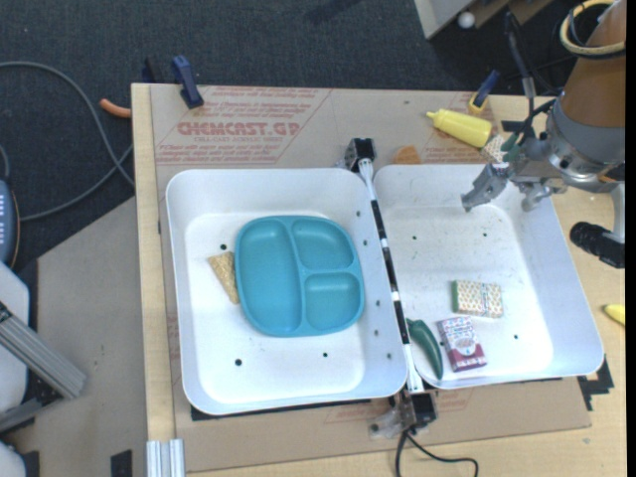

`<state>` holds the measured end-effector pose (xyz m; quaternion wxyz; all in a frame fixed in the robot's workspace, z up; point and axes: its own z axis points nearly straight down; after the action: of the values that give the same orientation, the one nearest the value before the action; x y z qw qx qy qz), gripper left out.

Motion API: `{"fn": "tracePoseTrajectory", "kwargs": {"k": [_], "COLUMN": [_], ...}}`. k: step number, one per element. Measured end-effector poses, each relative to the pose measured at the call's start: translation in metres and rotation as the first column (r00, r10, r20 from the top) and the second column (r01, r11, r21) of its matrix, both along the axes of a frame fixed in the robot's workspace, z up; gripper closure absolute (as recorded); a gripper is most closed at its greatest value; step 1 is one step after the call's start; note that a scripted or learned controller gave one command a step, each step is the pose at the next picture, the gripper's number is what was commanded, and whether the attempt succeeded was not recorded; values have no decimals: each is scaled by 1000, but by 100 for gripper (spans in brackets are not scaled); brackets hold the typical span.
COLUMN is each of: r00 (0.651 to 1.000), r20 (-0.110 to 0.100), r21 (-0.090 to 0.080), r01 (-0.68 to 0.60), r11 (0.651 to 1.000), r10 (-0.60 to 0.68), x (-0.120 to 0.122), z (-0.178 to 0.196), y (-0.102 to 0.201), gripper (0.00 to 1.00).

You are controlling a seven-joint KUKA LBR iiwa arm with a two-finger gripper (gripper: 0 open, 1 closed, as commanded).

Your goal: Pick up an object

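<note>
Fingers (478, 194) of our gripper (505, 201) stand spread apart with nothing between them, hanging over the far part of the right bin (553, 256), close to its back rim. Above them we see the grey wrist and the orange band of the arm (594, 87), which reaches in from the right.

Nearer the front of that same bin lie the things we could pick. A small green-and-beige patterned packet (478, 298) sits well apart from the gripper. Just in front of it is a red-and-white packet (462, 344). Beside that, against the bin's left wall, lies a dark green object (425, 340) that we cannot name more closely.

Across the divide, the left bin (199, 207) holds a teal divided plate (298, 273). A tan cracker-like piece (225, 271) is tucked partly under its left edge.

Behind the right bin, on the printed board (248, 132) that covers the bench, a yellow bottle-shaped object (459, 125) lies on its side. Blue clamps (186, 80) grip the board's far edge.
</note>
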<state>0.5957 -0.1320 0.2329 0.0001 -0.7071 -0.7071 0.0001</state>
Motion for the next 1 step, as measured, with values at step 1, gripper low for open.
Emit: {"fn": "tracePoseTrajectory", "kwargs": {"k": [1], "r00": [1000], "r20": [-1], "r21": [1], "r01": [1], "r11": [1000], "r10": [-1], "x": [-67], "z": [-76], "y": [20], "gripper": [0]}}
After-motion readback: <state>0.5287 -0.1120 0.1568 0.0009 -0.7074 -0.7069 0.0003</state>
